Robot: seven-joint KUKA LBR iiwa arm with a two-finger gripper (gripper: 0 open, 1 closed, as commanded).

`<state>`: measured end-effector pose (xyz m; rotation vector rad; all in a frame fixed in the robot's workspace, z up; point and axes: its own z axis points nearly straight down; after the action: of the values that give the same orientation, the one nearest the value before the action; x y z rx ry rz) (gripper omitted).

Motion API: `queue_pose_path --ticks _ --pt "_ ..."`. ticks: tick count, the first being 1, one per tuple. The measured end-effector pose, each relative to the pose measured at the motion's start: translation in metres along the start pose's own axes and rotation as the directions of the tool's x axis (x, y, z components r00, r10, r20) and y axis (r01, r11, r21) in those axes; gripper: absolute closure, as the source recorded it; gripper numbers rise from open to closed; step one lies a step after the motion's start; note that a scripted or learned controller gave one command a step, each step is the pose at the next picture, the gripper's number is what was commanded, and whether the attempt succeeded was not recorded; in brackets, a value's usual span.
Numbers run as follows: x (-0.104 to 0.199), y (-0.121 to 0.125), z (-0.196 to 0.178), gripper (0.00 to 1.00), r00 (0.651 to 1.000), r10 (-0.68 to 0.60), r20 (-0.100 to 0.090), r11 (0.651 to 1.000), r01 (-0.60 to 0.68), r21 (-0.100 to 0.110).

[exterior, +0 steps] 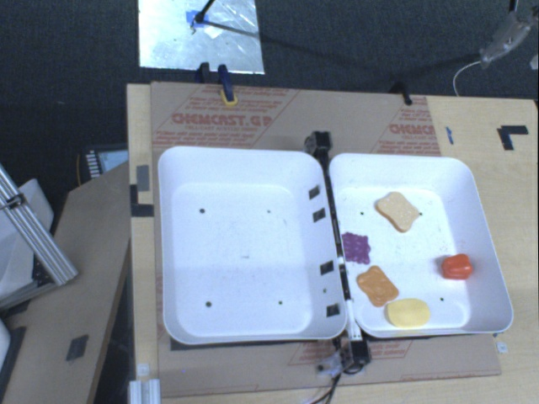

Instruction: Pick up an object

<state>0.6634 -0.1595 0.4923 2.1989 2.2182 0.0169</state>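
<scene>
The right bin [484, 225] holds several small objects. A tan bread-shaped piece [397, 210] lies toward its back. A purple cluster [355, 247] sits by the bin's left wall. An orange-brown piece [376, 284] and a yellow oval piece [408, 312] lie near the front. A red-orange piece [456, 266] rests near the right wall.
The left bin [177, 225] stands beside the right one, joined along a black-clipped divider [333, 242]. Both rest on a cardboard sheet [278, 116] on the bench. A shiny metal plate [200, 23] lies beyond the bench at the back.
</scene>
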Motion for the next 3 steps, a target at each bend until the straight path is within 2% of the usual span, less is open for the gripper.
queue_pose_path --ticks 1,3 --pt "-0.0013 -0.0024 0.0091 0.00 1.000 0.003 -0.004 1.000 -0.003 0.017" --pt "-0.0013 -0.0024 0.0092 0.00 1.000 0.003 -0.004 1.000 -0.003 0.017"
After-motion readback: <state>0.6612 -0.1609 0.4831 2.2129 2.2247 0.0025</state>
